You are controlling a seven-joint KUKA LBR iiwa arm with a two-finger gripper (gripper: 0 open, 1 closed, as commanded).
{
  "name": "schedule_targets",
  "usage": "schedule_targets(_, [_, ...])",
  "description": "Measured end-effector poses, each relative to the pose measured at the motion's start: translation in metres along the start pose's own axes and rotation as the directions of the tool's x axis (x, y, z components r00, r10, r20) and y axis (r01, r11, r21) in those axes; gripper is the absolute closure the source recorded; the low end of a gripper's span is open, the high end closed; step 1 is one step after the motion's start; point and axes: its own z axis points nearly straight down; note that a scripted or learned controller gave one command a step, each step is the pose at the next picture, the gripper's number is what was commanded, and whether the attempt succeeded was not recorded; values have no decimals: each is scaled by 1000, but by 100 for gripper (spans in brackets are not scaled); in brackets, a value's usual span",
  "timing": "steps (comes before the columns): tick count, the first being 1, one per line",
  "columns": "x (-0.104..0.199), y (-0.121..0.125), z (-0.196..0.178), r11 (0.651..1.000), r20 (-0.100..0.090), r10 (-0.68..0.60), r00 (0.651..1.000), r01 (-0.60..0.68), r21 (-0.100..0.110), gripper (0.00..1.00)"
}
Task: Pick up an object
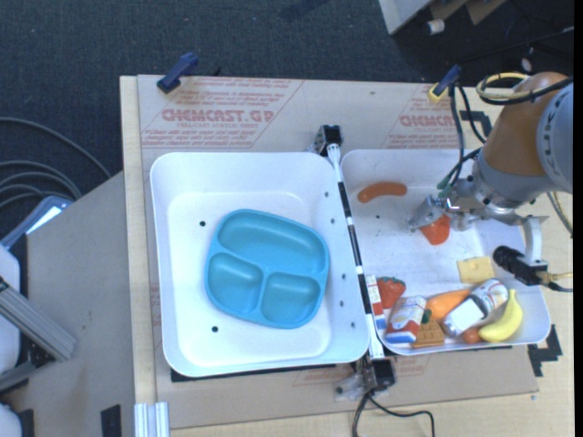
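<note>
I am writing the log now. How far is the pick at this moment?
Done: the arm has reached into the right bin. In hand: the gripper is low, at a small orange-red piece, but a grasp cannot be confirmed. Left: closing on it and lifting. The sausage, the banana, the cheese slice and the blue divided plate lie apart.

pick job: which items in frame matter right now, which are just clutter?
In play:
- gripper, over the right bin
- orange-red piece right under it

Just lying about:
- sausage
- cheese square
- banana
- blue divided plate in the left bin
</note>
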Motion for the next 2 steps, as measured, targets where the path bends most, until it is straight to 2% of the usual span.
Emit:
schedule_targets(1, [0,1,-12,1000,1,0,1000,0,-4,100])
schedule_targets(2, [67,-86,-90,1000,-1,-1,1000,1,-1,100])
